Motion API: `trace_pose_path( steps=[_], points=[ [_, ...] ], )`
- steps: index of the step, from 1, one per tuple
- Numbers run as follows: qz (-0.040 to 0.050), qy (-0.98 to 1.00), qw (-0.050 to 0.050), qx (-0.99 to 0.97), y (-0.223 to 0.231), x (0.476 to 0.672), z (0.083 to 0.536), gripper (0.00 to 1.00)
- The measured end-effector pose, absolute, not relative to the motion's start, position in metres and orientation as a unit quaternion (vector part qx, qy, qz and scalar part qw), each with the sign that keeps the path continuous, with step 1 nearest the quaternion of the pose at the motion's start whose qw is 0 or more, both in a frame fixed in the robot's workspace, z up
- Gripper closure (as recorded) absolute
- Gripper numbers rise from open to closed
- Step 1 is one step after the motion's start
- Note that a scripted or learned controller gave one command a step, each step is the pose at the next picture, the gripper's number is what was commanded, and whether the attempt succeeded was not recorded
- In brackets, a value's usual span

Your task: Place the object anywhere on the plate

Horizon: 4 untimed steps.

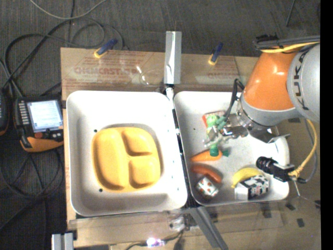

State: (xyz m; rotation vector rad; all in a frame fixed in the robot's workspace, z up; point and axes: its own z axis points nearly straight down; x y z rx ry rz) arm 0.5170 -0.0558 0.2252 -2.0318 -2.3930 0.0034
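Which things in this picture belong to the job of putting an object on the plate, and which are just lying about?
Belonging to the job:
yellow plate in the left bin
gripper over the right bin
carrot, sausage, banana, green toy as possible objects

Lying about:
handheld screen
blue clamps
floor cables

The plate (127,158) lies in the left bin (75,139); the carrot (205,155), banana (244,175) and carton (253,187) lie in the right bin (184,119).

The arm (283,82) runs off the frame at three o'clock. It hides the right bin (183,139) corner at one o'clock and blurs the gripper (221,130).
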Motion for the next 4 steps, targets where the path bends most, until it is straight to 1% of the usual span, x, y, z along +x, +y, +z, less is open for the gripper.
trace_pose_path(
  steps=[1,2,3,4],
  points=[
    [0.0011,-0.797,0.002,-0.604,-0.003,0.513,0.182,1.00],
    [0.0009,-0.807,0.001,-0.591,-0.016,0.493,0.225,1.00],
    [0.0014,-0.853,0.002,-0.523,0.058,0.520,0.182,1.00],
    [0.0011,-0.853,0.002,-0.523,0.058,0.520,0.182,0.00]
  ],
)
